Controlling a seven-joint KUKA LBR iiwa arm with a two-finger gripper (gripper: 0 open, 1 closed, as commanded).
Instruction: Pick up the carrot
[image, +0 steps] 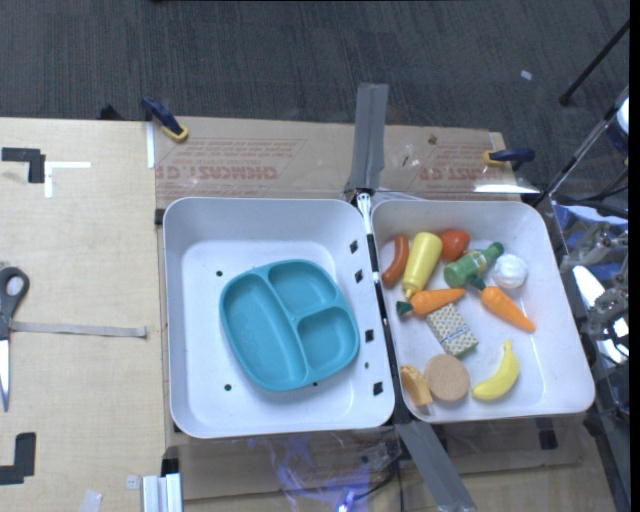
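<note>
Two orange carrots lie in the right bin (560, 395). One carrot (436, 300) lies near the bin's middle, its green stem end pointing left, touching a yellow bottle (421, 263) above it and a patterned box (452, 329) below it. The other carrot (508, 309) lies further right, slanting down to the right, just below a white ball (510, 270).
The right bin also holds a red sausage (396, 259), a tomato (455, 243), a green bottle (472, 266), a banana (499, 375), a round biscuit (447, 379) and a small pastry (414, 388). A blue divided plate (290, 324) sits in the left bin (185, 300). Scissors (8, 300) lie far left.
</note>
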